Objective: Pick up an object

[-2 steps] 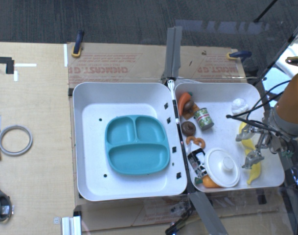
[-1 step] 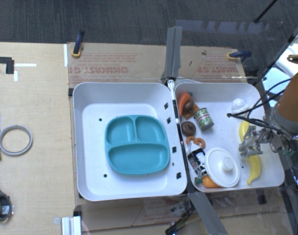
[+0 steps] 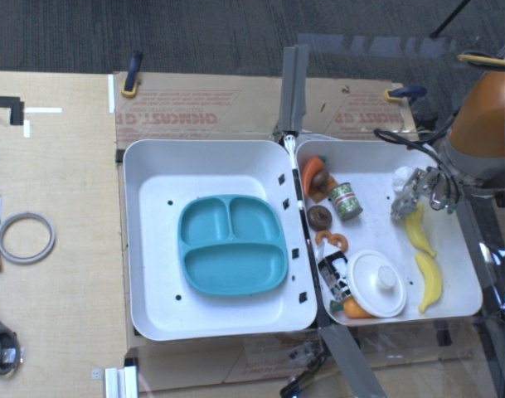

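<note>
Cardboard under both bins carries red print, mirrored and unreadable.

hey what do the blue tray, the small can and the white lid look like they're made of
Tray: likely matte molded plastic, with an even teal color and soft rounded dividers.
Can: probably metal, given its pale rim, with a green label wrapped around it.
Lid: smooth glossy white with a knob; could be plastic or ceramic, the view can't settle which.
</note>
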`<state>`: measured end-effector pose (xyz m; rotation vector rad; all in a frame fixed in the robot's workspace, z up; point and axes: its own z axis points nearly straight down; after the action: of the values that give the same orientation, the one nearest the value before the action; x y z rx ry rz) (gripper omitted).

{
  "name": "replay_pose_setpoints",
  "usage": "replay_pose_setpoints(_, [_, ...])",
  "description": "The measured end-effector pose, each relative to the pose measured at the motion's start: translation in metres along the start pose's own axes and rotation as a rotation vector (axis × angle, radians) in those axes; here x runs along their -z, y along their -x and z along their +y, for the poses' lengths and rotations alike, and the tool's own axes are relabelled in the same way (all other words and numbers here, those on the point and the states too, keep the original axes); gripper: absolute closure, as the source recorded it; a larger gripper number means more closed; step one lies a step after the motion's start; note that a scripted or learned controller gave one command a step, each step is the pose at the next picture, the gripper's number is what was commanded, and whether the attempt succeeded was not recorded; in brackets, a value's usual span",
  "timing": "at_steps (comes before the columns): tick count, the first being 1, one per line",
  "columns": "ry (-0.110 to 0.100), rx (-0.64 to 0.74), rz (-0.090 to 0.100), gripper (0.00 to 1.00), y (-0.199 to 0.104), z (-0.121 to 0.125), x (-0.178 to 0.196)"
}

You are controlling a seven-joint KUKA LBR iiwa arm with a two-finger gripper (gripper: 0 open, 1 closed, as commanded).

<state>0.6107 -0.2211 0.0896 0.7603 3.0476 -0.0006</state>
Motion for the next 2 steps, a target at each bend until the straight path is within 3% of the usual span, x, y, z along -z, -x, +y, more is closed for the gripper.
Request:
replay_pose_setpoints(1, [-0.001, -0.172, 0.001, 1.00, -0.027, 0.089, 0.114])
replay_pose_setpoints(2, [-0.002, -0.216, 0.001, 1.00, -0.050, 0.072, 0.000])
